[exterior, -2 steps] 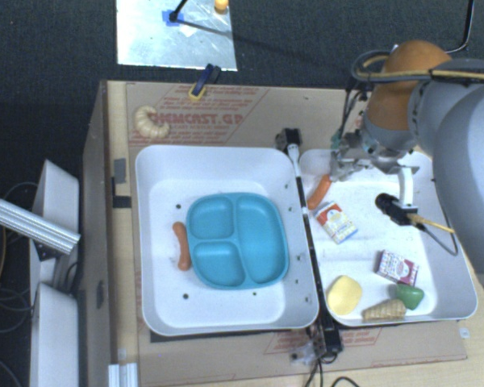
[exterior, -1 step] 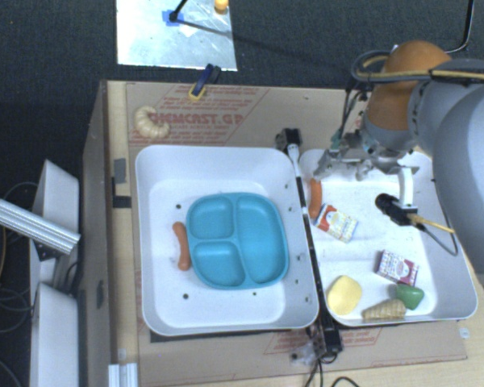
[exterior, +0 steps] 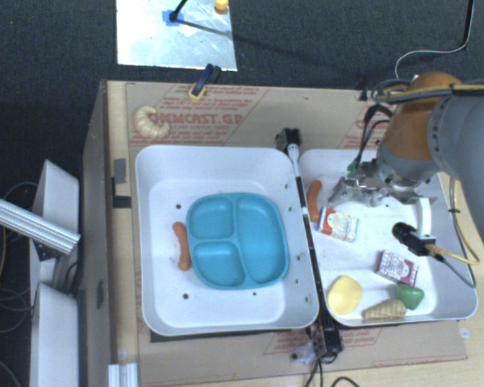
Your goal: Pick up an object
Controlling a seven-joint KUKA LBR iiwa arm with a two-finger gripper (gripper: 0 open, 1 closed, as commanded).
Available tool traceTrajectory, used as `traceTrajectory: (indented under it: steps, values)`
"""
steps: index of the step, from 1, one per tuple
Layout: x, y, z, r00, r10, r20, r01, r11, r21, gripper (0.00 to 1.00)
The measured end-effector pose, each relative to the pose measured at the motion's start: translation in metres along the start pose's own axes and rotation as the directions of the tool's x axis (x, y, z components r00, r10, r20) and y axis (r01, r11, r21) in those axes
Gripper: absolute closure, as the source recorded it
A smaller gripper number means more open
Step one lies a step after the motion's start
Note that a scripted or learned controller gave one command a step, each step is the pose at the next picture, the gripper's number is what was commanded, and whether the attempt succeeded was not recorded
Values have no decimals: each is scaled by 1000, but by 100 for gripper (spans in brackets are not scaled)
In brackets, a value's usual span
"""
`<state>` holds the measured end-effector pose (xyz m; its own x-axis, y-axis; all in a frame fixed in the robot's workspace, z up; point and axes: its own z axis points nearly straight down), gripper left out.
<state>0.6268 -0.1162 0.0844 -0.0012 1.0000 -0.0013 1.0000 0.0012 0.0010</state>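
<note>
Two white bins sit side by side on the surface. The left bin holds a blue divided tray with an orange sausage just beside its left edge. The right bin holds another sausage along its left wall, a small white packet, a red-and-white box, a yellow lump, a cone and a green piece. The grey arm reaches in from the right; its gripper hangs over the right bin's far part, near the packet.
</note>
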Motion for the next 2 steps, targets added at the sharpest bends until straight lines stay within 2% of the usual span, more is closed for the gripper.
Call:
traceTrajectory:
  steps: [1,2]
  values:
    - [0,43,-1,1000,-2,-1,2,1000,-2,0]
    - [10,6,0,1000,0,-1,0,1000,-1,0]
